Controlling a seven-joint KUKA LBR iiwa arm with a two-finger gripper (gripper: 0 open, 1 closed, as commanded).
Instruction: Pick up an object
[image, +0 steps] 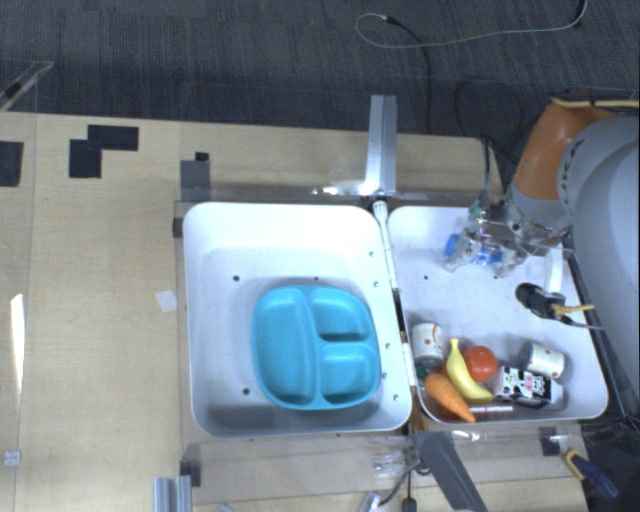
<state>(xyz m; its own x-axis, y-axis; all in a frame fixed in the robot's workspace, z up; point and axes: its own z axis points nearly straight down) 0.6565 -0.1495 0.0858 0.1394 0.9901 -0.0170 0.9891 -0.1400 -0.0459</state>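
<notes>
The pincer (487, 243) sits over the upper part of the right bin (590, 400); its opening cannot be determined. Along that bin's lower edge lie a banana (462, 372), carrot (447, 396), tomato (481, 362) and can (427, 342). The left bin (215, 300) holds a blue tray (315, 345).

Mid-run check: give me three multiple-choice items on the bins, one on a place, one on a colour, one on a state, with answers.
1. Where does the divided plate lie?
A. Left bin
B. Right bin
C. On the bench outside the bins

2. What colour is that plate?
A. Red
B. Light blue
C. Yellow

3. How does the banana lie?
A. Alone in the middle of the left bin
B. Among the carrot and tomato at the right bin's near edge
C. On the plate

Answers: 1 A, the plate rests on the left bin floor. 2 B, it is plainly light blue. 3 B, the banana sits between carrot and tomato in the right bin.
</notes>
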